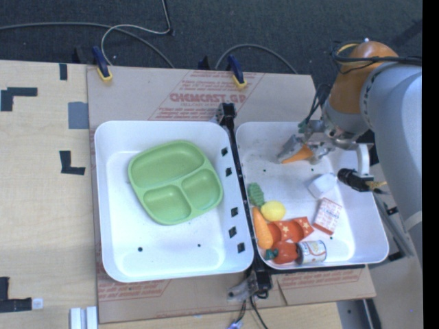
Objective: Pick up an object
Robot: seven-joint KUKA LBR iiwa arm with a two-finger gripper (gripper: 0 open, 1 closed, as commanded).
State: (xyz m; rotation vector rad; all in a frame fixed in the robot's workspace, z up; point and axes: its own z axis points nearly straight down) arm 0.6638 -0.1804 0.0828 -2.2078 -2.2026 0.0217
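Observation:
My gripper (pixel 302 150) hangs over the far part of the right bin (pixel 363 252), under the arm's orange band (pixel 357 81). A small orange wedge-shaped piece (pixel 298 157) shows between its fingers, and the gripper is shut on it. Whether the piece is lifted off the bin floor I cannot tell. In the near half of the bin lie a carrot (pixel 262 230), a yellow lemon (pixel 273 211), a green leafy piece (pixel 256 195), a red item (pixel 293 229), a small can (pixel 313 251), a red-and-white packet (pixel 328 216) and a white block (pixel 321 184).
A green divided plate (pixel 175 181) lies in the left bin (pixel 116 252). A black divider with clips (pixel 232 177) runs between the two bins. Cables (pixel 137 29) cross the dark floor behind the bench. The grey arm (pixel 401 136) covers the right bin's far right side.

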